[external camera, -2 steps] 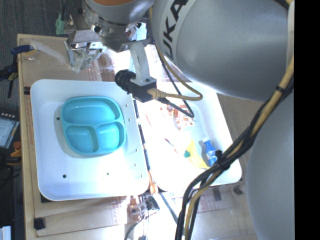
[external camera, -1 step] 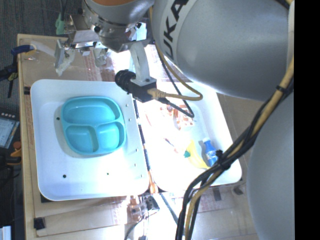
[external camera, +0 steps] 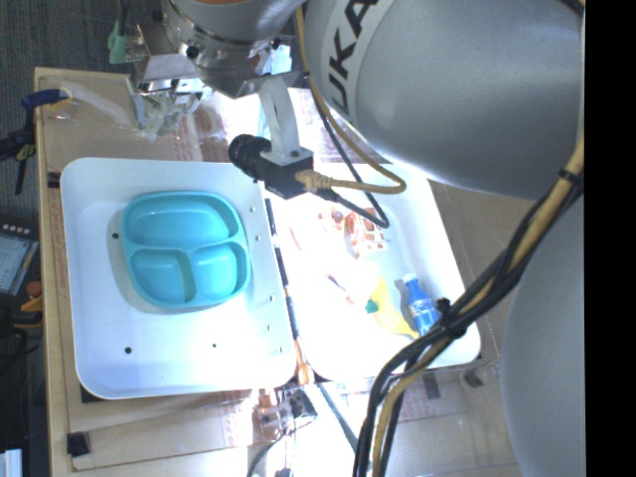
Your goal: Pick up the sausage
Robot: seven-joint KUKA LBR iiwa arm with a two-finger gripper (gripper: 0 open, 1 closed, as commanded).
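Looking down from the camera view, the gripper (external camera: 164,97) is being held over the worktop (external camera: 89,117) near its upper-left corner, beyond the top edge of the left bin (external camera: 79,296). Whether it is released or clenched cannot be told, because glare is washing out its tip; nothing is being seen in its grasp. A teal divided plate (external camera: 184,246) is being carried in the left bin. What is being taken for the sausage (external camera: 353,229), a reddish-brown piece, is lying in the right bin (external camera: 452,266), toward the middle of the worktop and partly under the arm's dangling cables (external camera: 348,182). A yellow item (external camera: 383,301) and a blue item (external camera: 419,306) are lying nearer the lower-right corner, apart from it.

The reach is judged as not yet begun, since gripper and sausage are well apart. To be done well, the gripper should be carried across the divide between the bins, lined up across the sausage's narrow side, and lowered fully spread, with the cables being kept off the target.
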